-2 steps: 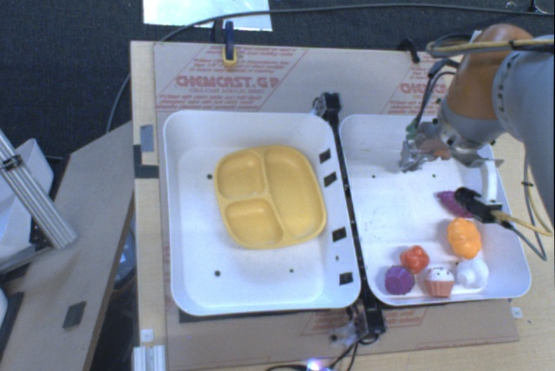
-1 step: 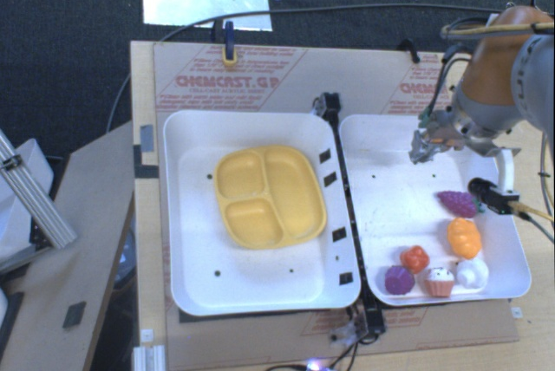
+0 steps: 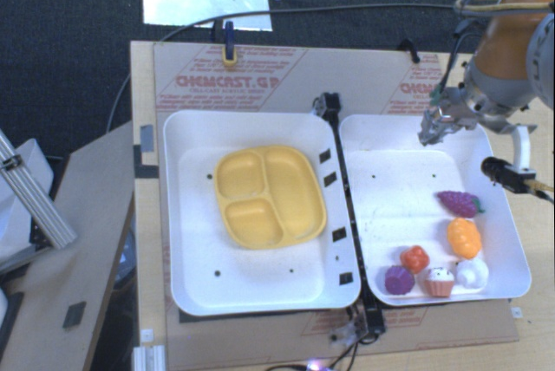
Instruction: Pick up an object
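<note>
Claw (image 3: 431, 133) over far edge of right bin (image 3: 381, 187), finger spread too blurred to tell, nothing visibly held, arm (image 3: 512, 40) cut off at right, toy foods clustered near-right: purple grapes (image 3: 459, 203), orange fruit (image 3: 464, 237), tomato (image 3: 414, 257), cupcake (image 3: 440, 281), yellow divided plate (image 3: 268, 196) in left bin (image 3: 195, 274).

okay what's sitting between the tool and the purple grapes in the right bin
Nothing: in the camera view, the stretch from the tool down to the purple grapes is bare white floor of the right bin.
</note>
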You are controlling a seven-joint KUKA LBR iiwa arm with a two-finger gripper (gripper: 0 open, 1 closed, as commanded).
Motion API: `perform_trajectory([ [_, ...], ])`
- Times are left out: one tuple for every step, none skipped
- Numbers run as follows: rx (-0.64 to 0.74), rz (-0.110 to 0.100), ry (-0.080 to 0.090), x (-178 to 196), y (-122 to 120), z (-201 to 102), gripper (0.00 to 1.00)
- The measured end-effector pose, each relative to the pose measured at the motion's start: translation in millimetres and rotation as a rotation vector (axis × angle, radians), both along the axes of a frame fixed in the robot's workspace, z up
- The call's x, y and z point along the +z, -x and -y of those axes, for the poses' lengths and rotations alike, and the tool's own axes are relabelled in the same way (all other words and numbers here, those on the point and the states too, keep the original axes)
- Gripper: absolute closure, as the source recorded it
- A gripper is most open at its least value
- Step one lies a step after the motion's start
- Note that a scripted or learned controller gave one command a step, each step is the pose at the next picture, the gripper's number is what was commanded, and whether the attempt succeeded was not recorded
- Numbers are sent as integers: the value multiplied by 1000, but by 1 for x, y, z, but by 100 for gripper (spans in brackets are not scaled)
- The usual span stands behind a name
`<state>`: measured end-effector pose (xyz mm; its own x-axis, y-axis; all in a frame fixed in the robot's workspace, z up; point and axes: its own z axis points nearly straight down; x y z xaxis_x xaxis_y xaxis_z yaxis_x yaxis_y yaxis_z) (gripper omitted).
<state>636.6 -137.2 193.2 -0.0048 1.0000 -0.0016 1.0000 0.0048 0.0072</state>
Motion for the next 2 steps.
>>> perform_trajectory([
  [0,0,0,55,-2,0,100],
  [4,-6,-3,58,23,-49,100],
])
